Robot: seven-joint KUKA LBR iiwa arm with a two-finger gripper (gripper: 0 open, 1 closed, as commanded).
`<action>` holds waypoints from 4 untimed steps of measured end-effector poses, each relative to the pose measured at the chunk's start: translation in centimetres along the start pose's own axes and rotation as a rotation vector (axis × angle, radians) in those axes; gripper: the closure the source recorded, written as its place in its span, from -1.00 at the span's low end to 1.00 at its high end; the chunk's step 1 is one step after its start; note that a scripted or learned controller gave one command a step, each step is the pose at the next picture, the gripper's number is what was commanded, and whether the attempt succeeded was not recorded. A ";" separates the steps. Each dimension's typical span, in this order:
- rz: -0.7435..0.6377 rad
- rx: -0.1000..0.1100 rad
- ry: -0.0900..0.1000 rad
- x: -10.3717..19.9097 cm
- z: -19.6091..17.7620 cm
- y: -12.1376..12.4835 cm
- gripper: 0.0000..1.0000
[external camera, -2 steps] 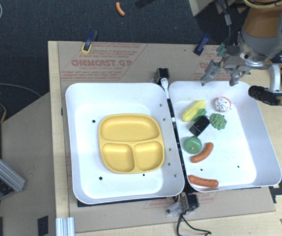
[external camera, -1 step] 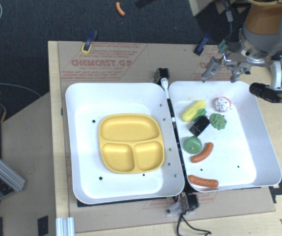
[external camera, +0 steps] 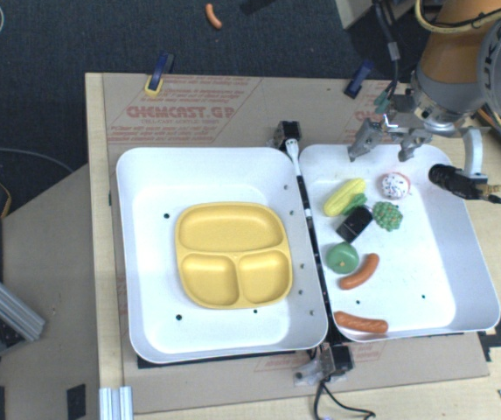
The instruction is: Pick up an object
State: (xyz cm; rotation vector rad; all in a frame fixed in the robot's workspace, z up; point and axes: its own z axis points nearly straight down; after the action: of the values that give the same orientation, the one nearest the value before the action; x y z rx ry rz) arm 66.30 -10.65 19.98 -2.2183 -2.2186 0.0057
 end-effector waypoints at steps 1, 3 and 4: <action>0.001 0.000 0.000 -0.4 4.4 0.1 -1.00; -0.001 0.000 0.000 -0.4 11.7 0.2 -1.00; -0.001 -0.005 0.000 -0.4 10.4 0.3 1.00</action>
State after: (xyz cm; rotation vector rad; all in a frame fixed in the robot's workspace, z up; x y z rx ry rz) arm 66.52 -11.02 9.60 -2.2206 -2.2221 0.0002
